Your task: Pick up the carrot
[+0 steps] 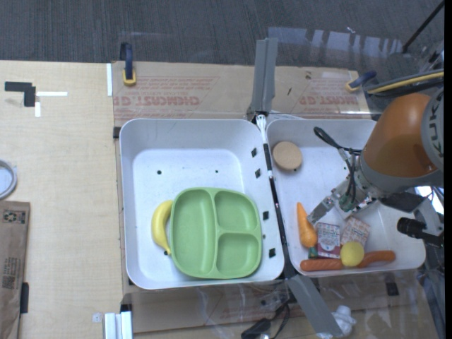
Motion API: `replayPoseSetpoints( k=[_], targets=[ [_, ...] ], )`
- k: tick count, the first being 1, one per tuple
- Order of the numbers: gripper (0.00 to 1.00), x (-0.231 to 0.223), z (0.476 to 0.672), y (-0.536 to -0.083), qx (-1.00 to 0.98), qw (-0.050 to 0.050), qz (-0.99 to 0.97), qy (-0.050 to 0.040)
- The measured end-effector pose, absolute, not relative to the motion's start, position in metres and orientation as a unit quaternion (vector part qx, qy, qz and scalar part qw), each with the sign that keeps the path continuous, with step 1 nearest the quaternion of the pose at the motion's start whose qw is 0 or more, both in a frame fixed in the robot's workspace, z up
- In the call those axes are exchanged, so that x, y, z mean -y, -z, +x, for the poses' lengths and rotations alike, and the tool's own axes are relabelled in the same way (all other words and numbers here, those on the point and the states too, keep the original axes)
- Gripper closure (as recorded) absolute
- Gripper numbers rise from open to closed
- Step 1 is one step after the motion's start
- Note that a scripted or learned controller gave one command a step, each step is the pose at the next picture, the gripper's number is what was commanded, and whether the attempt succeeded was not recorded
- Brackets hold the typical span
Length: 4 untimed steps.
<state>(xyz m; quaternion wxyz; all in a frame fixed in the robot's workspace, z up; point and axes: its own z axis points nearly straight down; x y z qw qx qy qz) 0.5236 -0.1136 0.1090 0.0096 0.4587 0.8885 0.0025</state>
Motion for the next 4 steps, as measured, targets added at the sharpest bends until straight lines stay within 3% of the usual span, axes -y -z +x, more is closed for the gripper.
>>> replayPoseSetpoints(
  k=[1, 2, 3, 4],
  targets=[
    [0.0, 0.144, 0.501, -0.096, -0.941, 0.005, 0.34, -0.0012],
    [0.0, 0.093, 0.478, -0.091, -0.915, 0.0, 0.403, -0.0002],
    [1.0, 0.094, 0.479, -0.101, -0.914, 0.001, 0.405, -0.0006],
    [1.0, 0.095, 0.48, -0.109, -0.914, 0.002, 0.407, -0.0009]
  ],
)
